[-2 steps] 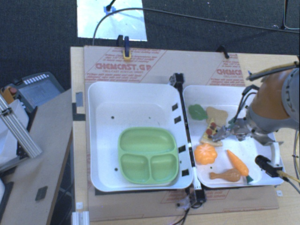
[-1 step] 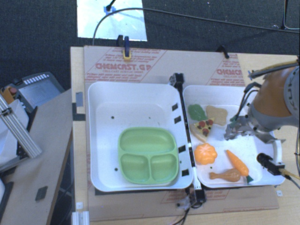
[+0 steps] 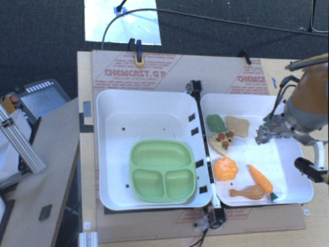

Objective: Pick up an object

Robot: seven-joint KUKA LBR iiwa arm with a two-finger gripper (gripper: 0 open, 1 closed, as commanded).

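The right bin (image 3: 288, 104) holds several toy foods. A green leafy piece (image 3: 216, 122) and a tan bread slice (image 3: 237, 126) lie at its far left. A pizza wedge (image 3: 222, 141) rests just in front of them. Nearer the front are an orange pumpkin (image 3: 224, 169), a carrot (image 3: 260, 179) and a brown drumstick (image 3: 248, 192). My gripper (image 3: 264, 133) hangs low over the bin's bare middle, a little right of the bread slice and above the carrot in the view. Nothing shows in its grasp.
In the left bin (image 3: 118, 117) a green divided plate (image 3: 163, 170) sits at the front. A black divider strip (image 3: 201, 138) runs between the two bins. The arm's orange band (image 3: 313, 89) rises at the right edge over the right bin's far corner.
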